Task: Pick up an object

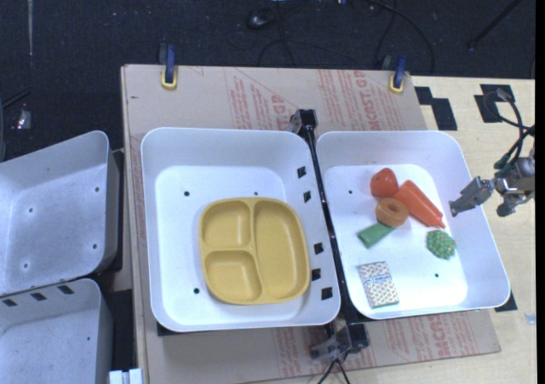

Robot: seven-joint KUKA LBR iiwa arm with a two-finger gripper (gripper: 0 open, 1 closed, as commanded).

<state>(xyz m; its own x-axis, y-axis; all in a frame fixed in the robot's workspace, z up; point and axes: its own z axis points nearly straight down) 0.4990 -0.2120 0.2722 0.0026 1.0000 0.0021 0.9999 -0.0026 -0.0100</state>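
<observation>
- The bench [221,101] is a brown board, and two white bins sit on it side by side.
- The left bin [170,161] holds a yellow plate [254,250] with three parts — nothing lies on the plate.
- The right bin [451,289] holds the toys.
- A red tomato [384,181] sits near the top of that bin.
- An orange carrot [421,203] lies just beside the tomato, pointing down and to the right.
- An orange ring [392,211] sits under the tomato and touches the carrot's left side.
- A green strip [374,233] lies just below the ring, tilted.
- A bumpy green ball [440,243] (it looks a bit like broccoli) rests near the carrot's tip.
- A small flat packet [378,283] with dots on it lies near the bottom of the bin, apart from the other toys.
- The gripper [467,197] comes in from the right and hangs over the right wall of the right bin, close to the carrot's tip but not touching it.
- Nothing is between its fingers — it is too small and dark to tell how wide they are.
- Two more white bins [51,203] sit off to the left of the bench.
</observation>
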